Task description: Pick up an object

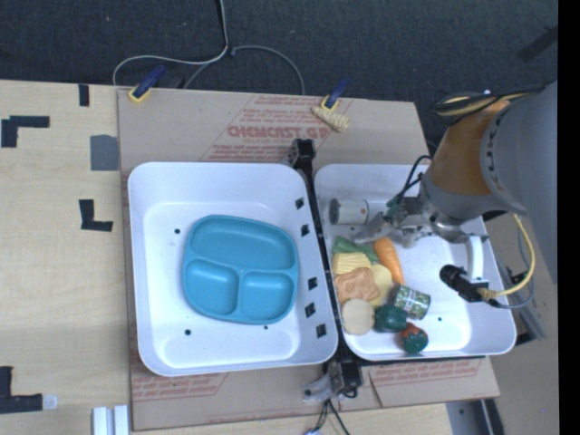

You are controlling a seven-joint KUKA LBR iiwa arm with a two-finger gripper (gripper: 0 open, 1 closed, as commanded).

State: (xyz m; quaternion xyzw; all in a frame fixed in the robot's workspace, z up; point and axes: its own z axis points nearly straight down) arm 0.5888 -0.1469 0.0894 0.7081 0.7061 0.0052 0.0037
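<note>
Two white bins sit side by side on a sheet of cardboard (272,130) on the table (54,243). Left bin (149,184) has just a blue divided plate (239,269) lying flat in the middle of it, three compartments, nothing in them.

Right bin (480,338) is where all the stuff is, bunched up against its left wall. From the back going forward: a small grey-white cylinder (349,211) lying on its side, then an orange carrot (389,256) angled toward the middle, with something green (348,246) just beside it. Under those there's a yellow corn-looking piece (350,263), a pinkish-tan lump (359,285), and a pale round disc (357,316). A small tin can with a green label (410,301) is tipped over next to a dark green piece (391,318), and a little red and green thing (414,338) sits nearest the front edge.

The arm (471,157) comes in from the right, orange band and all, and the claw (391,228) is down in the right bin at the back of the pile, right around the top end of the carrot and near the cylinder. Honestly can't tell whether the claw is released or clenched from this angle, and I don't see anything clearly sitting in it. A black cable (467,282) dangles by the wrist.

Blue clamps (145,84) pin the cardboard at the back edge.
</note>
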